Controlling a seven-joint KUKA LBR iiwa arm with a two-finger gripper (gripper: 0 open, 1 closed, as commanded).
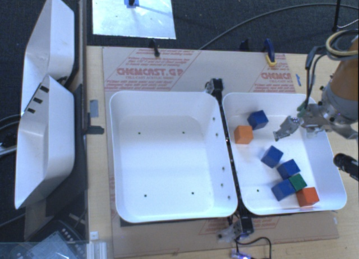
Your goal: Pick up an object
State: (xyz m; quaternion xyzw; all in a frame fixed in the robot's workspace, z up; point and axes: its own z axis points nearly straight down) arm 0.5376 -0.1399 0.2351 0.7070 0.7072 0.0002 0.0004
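The arm [342, 92] comes in from the right and hangs its claw [286, 129] over the right bin [331, 165], above the bare white floor between the scattered blocks; the metal tip is angled down and to the left, but from up here I cannot tell whether it is spread or pressed together, and nothing shows pinched in it.

All the things worth picking sit in that right bin, which is presumably why the arm is there at all; the left bin [168, 157] beside it looks like the place to drop things, the two bins touching along their shared edge on the worktop [185, 67].

A blue cube [258, 119] and an orange cube [243, 134] lie close together near the bin's upper left; they are the nearest to the claw on its left side. A second blue cube [272, 156] sits alone just below the claw, with free space all round it; I'd judge that the easiest catch, since fingers could go either side of it.

Lower down, four are huddled: a blue block [288, 169], a green cube [298, 182], another blue block [282, 189] and an orange block [307, 196] near the front rim; packed so tightly, they leave little room for a clean grip.
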